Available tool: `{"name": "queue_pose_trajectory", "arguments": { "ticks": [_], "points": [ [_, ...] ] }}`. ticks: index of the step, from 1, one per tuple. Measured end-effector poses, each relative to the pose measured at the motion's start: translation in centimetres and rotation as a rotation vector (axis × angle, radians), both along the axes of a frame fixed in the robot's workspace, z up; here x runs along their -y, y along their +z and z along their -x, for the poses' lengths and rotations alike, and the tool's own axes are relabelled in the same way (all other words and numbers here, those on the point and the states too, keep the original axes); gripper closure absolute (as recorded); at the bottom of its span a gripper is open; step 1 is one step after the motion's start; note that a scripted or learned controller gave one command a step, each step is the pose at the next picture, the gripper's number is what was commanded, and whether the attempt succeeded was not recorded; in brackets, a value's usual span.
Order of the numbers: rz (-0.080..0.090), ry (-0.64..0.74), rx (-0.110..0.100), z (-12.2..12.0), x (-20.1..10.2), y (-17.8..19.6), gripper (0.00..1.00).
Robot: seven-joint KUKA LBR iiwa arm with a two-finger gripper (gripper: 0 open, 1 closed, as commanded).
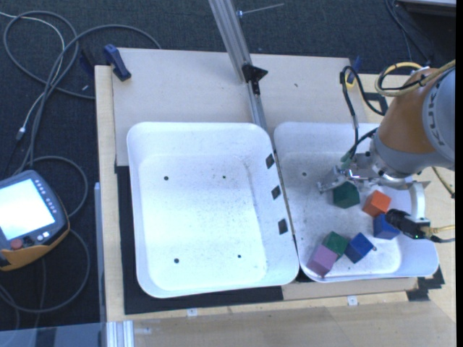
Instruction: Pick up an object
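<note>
Two shallow white bins are set side by side on the bench (181,85), and the right bin (304,150) is taken as the landmark for what follows. The left bin (145,143) is seen just beside it, the two rims touching along the middle.

The arm (416,132) is seen reaching in over the far right rim of the right bin, and the gripper (340,183) is lowered into that bin's middle. A dark green block (346,195) is found directly at the gripper, touching or nearly touching it; whether the block is actually clamped cannot be told, since the view does not show how the gripper is set.

The other blocks are gathered in the near right part of the right bin. An orange block (376,204) is placed just beside the dark green one, toward the bin's right wall. A blue block (385,227) is seen near the right wall, just below the orange one. Along the near rim, a purple block (323,259), a green block (335,243) and a second blue block (359,248) are clustered, the green one touching the purple.
</note>
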State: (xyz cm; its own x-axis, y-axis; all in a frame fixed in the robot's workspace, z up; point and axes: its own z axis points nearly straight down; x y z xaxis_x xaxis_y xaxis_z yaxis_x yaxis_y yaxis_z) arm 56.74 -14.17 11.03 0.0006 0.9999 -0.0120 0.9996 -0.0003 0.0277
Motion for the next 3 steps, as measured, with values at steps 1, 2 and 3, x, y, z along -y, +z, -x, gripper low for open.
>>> {"name": "queue_pose_trajectory", "arguments": {
  "ticks": [1, 2, 3],
  "points": [
    [-0.012, 0.005, -0.022, -4.0, -1.8, -1.0, 0.00],
    [-0.015, 0.000, -0.034, 2.2, -3.1, -1.1, 0.00],
    [-0.014, 0.001, -0.027, 1.9, -3.1, 0.0, 1.00]
  ]
}}
